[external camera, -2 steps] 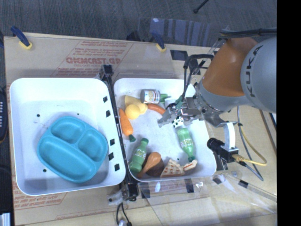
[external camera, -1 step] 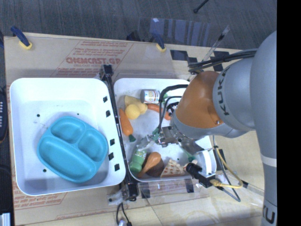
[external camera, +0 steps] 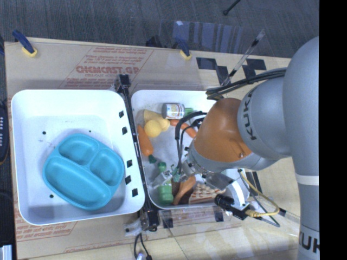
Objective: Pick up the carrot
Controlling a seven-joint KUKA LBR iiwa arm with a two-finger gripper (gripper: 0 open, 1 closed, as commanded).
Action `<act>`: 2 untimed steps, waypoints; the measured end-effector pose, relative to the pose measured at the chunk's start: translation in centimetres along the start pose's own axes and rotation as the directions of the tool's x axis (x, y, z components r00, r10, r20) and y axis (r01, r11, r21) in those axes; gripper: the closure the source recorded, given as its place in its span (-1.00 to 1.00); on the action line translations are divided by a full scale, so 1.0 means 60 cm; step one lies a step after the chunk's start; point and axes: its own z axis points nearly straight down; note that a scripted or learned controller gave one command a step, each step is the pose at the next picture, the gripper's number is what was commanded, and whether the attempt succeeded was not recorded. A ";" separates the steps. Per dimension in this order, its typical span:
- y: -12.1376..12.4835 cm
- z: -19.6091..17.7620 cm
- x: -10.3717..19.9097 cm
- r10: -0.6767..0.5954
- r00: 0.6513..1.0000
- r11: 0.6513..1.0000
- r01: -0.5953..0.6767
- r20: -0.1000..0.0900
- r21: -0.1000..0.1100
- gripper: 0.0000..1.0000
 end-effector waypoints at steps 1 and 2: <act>0.001 -0.016 -0.001 -0.007 1.000 1.000 0.007 -0.002 0.003 1.00; 0.001 -0.016 -0.001 -0.006 1.000 1.000 0.006 -0.002 0.003 -1.00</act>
